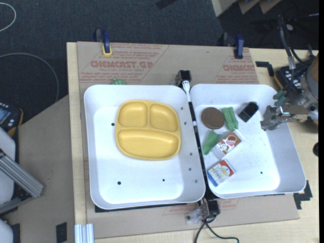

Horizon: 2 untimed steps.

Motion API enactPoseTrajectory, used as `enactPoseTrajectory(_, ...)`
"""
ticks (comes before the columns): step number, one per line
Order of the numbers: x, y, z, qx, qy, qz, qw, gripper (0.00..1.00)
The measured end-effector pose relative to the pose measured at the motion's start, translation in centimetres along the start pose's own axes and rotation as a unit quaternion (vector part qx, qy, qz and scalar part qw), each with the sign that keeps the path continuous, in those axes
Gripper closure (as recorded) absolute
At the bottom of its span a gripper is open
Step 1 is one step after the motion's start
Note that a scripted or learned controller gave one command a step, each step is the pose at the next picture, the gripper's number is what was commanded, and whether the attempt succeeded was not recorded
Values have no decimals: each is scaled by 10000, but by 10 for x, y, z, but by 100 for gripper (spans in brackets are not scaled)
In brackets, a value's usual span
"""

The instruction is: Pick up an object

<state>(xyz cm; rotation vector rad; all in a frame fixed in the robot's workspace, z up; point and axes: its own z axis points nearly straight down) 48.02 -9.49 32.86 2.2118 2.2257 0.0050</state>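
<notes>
The right bin (283,181) holds several small items. A brown round disc (212,117) lies near its left wall, with a green piece (231,118) beside it and a second green piece (210,142) below. A small black block (247,111) rests further right. Two printed packets lie in the middle, one red and white (228,144) and one blue and white (221,171). My gripper (269,121) hangs over the bin's right side, just right of the black block and apart from every item. Nothing shows between its tips.
The left bin (101,181) carries a yellow divided plate (148,129). Blue clamps (106,40) (239,47) hold the brown board at the back edge. Cables and arm hardware (298,80) crowd the right side.
</notes>
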Motion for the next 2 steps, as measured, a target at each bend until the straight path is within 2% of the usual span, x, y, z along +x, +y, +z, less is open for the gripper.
enactPoseTrajectory(1,85,-1,42,56,20,-18,10000,100)
enactPoseTrajectory(2,148,0,-9,-3,10,-6,10000,100)
